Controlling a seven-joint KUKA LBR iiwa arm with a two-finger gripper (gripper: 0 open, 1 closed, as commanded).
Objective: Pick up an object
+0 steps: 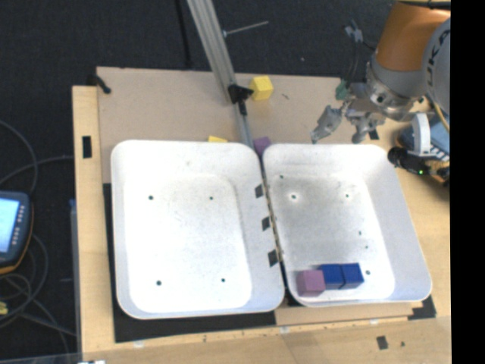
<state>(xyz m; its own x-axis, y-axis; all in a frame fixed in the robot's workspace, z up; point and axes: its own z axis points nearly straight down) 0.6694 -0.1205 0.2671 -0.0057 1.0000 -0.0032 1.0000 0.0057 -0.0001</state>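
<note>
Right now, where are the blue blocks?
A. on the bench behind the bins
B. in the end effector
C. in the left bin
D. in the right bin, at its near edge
D: the blue blocks sit in the right bin at its near edge, next to a purple block.

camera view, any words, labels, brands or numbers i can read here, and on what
None can be read.
The handheld screen at the left edge glows blue, but its contents are too small and blurred to read.
The arm's orange band, the left bin, the right bin and the blue blocks show no legible markings.
</note>
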